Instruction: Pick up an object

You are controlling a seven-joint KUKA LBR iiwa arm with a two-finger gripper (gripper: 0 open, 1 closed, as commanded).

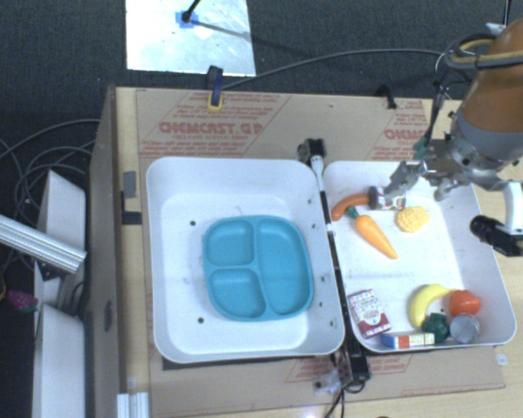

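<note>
Carrot (pixel 376 234) lies just below my gripper (pixel 390 197), long axis slanting down-right; whether my fingers are open I cannot tell.

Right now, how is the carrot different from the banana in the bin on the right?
The carrot is orange with a green top and tapers to a point; the banana is yellow and curved. The carrot lies in the middle of the right bin, near the gripper; the banana lies at the near end, crowded beside an orange ball. The carrot looks longer. Both appear to be toy food, lying flat.
</note>
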